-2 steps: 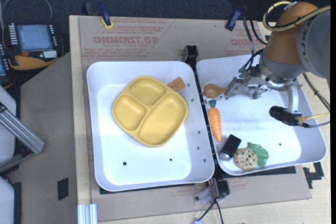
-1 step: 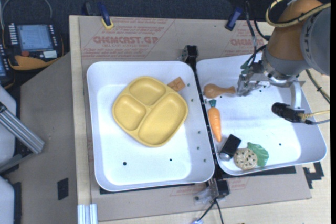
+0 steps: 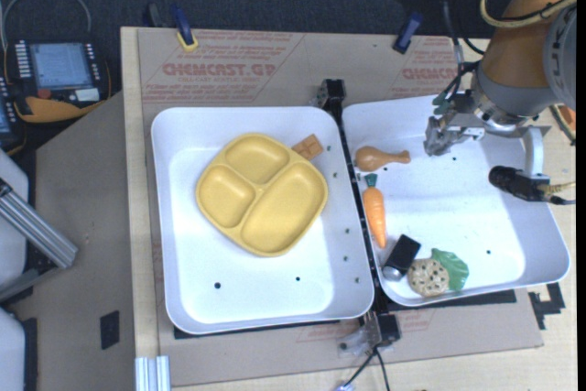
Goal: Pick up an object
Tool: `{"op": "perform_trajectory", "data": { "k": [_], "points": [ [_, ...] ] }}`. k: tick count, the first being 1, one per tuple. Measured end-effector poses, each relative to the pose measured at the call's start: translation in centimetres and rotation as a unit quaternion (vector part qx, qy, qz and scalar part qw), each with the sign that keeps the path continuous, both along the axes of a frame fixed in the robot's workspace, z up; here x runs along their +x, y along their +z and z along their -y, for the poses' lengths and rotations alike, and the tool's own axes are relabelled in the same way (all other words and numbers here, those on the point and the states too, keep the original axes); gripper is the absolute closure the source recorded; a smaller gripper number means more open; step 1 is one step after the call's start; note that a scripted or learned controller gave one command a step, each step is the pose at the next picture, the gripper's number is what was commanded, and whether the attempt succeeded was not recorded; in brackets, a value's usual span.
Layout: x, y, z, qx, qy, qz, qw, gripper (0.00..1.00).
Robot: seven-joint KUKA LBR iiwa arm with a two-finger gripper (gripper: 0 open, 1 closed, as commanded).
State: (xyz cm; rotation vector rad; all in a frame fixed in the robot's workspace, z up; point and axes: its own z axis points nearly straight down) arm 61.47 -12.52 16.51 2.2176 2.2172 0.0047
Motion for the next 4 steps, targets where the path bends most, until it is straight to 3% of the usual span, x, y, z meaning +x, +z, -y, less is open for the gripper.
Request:
{"op": "perform_trajectory", "data": {
  "k": [2, 3, 4],
  "points": [
    [0.0, 9.0, -0.8, -0.0001, 0.001, 0.001, 1.0000, 1.00],
    [1.1, 7.3, -6.1, 0.0020, 0.003, -0.004, 1.0000, 1.00],
    [2.4, 7.9, -11.2, 0.0013, 0.003, -0.001, 1.0000, 1.00]
  ]
}}
